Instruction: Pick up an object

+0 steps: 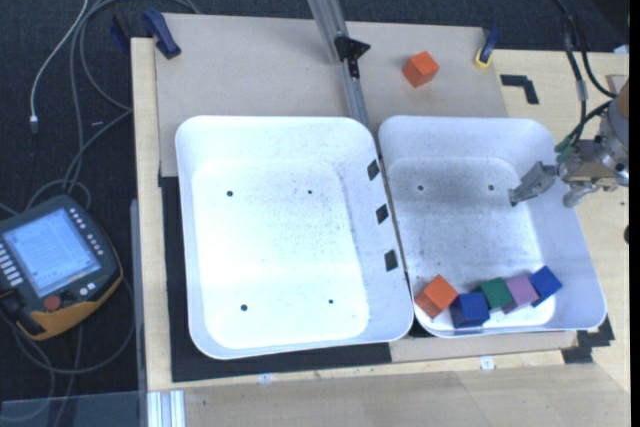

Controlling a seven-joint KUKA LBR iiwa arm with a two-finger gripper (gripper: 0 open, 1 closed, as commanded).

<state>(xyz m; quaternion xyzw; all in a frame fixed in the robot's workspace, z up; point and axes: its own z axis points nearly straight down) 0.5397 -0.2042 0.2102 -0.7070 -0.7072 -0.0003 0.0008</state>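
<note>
- five cubes sit in a row along the front edge of the right bin: orange cube, blue cube, green cube, purple cube, second blue cube.
- the pincer hangs over that bin's right side, fingers apart, nothing between them.
- another orange block lies on the counter near its back edge.

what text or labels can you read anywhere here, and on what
None can be read.
Teach pendant left of the bench: its lit screen shows lines too small and blurred to read.
Blocks in the right bin, the orange block on the board: no markings visible.
</note>
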